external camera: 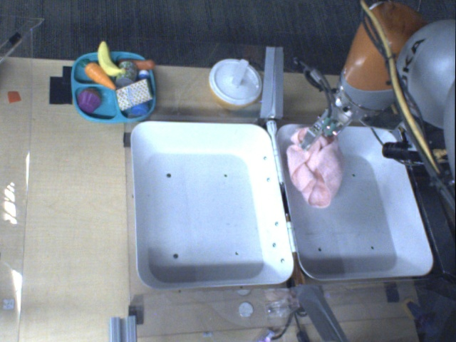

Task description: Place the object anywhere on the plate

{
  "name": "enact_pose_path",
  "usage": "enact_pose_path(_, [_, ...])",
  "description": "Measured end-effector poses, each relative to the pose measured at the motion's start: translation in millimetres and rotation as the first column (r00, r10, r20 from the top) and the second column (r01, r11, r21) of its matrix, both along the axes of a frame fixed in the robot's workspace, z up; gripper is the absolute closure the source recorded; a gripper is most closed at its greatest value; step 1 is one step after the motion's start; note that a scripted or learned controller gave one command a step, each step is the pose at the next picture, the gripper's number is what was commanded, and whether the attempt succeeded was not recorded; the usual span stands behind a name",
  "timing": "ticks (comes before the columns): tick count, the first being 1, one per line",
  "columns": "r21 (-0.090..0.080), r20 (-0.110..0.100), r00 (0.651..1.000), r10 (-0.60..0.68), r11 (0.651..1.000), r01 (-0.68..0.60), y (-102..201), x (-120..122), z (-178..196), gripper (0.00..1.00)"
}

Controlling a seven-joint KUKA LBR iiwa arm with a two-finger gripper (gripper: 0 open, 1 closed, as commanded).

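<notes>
The gripper (318, 130) is closed on the top fold of the pink cloth (315, 171), which hangs directly beneath it in the right bin (377, 255); judged light, limp and non-fragile, it is best held at a bunched fold.

— What sits on the table (64, 212)?
— Two bins side by side: the left bin (206, 205) and the right bin (370, 219).
— In the right one?
— A cloth (315, 169) against its left wall, the gripper (318, 130) at the cloth's far end.
— Behind the bins?
— A tray (114, 86) of toys far left, a lidded bowl (235, 82) to its right.
</notes>
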State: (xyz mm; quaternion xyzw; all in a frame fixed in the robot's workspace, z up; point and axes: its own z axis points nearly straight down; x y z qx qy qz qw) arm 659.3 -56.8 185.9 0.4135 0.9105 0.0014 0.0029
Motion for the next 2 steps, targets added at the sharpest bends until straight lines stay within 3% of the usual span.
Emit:
enact_pose_path(1, [0.0,0.0,1.0,0.006,1.0,-0.006,1.9,1.8,40.1,1.0])
enact_pose_path(2, [-0.001,-0.001,0.918,0.397,0.918,-0.397,47.8,-25.5,39.7,1.0])
